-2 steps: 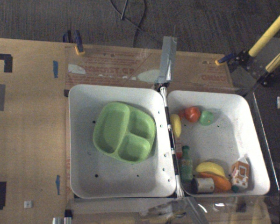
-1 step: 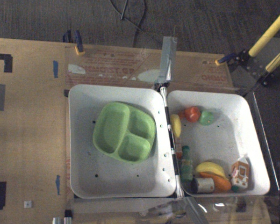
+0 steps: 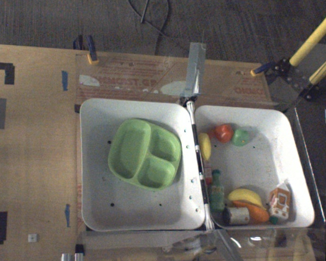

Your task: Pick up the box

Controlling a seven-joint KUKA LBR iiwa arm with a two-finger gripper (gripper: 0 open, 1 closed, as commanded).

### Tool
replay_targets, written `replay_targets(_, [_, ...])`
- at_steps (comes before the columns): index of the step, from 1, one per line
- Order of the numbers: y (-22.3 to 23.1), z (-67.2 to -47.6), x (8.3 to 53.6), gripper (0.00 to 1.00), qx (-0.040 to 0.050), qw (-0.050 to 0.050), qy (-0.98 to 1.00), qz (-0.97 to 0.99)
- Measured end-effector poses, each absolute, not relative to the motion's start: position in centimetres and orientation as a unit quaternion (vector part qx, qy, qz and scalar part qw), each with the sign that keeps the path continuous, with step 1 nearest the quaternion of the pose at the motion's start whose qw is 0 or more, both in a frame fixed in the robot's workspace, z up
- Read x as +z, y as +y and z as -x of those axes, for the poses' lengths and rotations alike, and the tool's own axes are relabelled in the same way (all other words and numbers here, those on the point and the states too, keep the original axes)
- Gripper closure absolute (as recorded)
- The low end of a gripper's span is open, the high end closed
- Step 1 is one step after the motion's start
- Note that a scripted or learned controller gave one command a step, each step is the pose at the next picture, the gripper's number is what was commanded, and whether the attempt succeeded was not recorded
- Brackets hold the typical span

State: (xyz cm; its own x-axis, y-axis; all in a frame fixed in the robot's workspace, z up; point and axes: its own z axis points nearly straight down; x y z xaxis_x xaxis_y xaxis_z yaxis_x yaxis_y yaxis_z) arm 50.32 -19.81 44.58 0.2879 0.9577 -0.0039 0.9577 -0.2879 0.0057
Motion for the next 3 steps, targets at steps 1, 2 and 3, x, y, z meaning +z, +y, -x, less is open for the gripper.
replay_targets(1, [-19.8,-50.5,45.7,1.00,0.0005,0.006,0.598,-0.802])
replay_targets(2, [-19.7,-50.6,46.7,1.00,0.0007,0.008,0.599,-0.801])
replay_targets(3, [-19.7,-50.6,46.7,0.00,0.0006,0.008,0.599,-0.801])
